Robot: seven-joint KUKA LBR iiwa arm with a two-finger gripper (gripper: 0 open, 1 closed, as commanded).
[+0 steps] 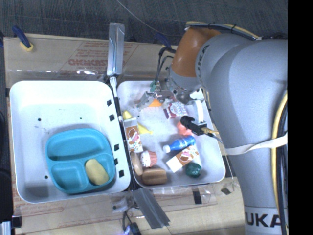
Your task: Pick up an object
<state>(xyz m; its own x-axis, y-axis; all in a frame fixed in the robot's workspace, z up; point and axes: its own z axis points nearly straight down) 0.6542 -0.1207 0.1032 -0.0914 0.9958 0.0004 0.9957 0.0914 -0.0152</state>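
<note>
Grey and orange, your arm (230,82) reaches in from the right and dips into the far end of the right bin (215,173). Its gripper (164,93) sits low near that bin's far edge, among small scraps, and you cannot tell how it is set or whether anything is in it.

You have two shallow white plastic bins side by side. In the left bin (29,97), toward its near edge, lies one sky-blue compartment tray (73,146) with rounded corners; one smooth yellow potato-shaped piece (97,172) rests in its near right compartment.

In the right bin, count one of each: a blue bottle (179,144) with a white cap, lying on its side, long axis running from the near left up toward the right edge, cap end to the left; a brown bread-like loaf (153,176) along the near edge, long axis left to right; a dark green round piece (193,169) near the near right corner; a cupcake-shaped toy (148,157) just beyond the loaf; a printed carton (183,158) between bottle and green piece; a yellow wedge (144,129) near the left wall.
</note>
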